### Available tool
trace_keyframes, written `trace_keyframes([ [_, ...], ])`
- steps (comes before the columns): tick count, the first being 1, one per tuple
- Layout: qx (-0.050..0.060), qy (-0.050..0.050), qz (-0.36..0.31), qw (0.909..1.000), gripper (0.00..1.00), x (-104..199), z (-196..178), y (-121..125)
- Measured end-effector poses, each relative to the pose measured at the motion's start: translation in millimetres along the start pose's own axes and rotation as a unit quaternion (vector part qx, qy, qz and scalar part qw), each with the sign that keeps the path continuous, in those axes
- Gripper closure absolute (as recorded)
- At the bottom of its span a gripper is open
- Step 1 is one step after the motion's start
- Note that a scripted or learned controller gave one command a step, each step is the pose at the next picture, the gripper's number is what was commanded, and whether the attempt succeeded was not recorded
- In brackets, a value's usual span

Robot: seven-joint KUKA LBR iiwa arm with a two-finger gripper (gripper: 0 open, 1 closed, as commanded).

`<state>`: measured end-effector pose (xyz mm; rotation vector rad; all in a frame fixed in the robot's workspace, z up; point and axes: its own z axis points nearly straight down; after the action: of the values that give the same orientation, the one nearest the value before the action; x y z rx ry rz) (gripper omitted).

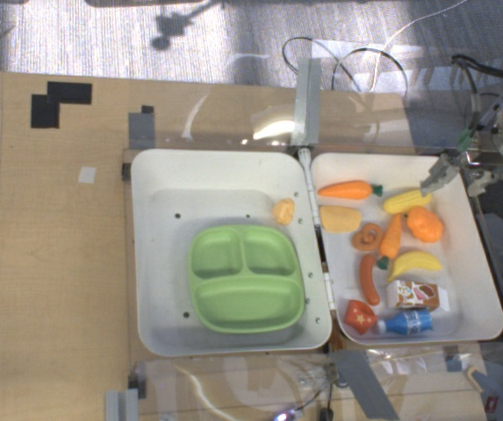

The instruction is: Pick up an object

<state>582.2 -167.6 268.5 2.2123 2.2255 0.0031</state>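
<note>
The right bin (pixel 484 274) holds several toy foods: a carrot (pixel 349 189), a yellow corn cob (pixel 405 203), an orange (pixel 425 224), a banana (pixel 416 262), a sausage (pixel 370 279), a small carton (pixel 416 295), a red fruit (pixel 360 317) and a blue bottle (pixel 407 324). My gripper (pixel 451 182) hangs over the bin's far right corner, open, with nothing between its fingers. Its left fingertip (pixel 428 185) is just above the corn cob's right end.
The left bin (pixel 159 235) carries a green divided plate (pixel 245 277) and a small yellow piece (pixel 283 210) near the divider. A pale bun (pixel 341 219), a brown ring (pixel 367 236) and a small orange carrot (pixel 391 235) crowd the right bin's middle. Cables (pixel 356 60) lie behind the bins.
</note>
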Motion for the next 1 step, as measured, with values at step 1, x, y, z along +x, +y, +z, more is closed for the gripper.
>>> trace_keyframes([
  [1, -0.002, 0.0, -0.078, 0.9969, 0.0, 3.1, 160.6, 3.2],
])
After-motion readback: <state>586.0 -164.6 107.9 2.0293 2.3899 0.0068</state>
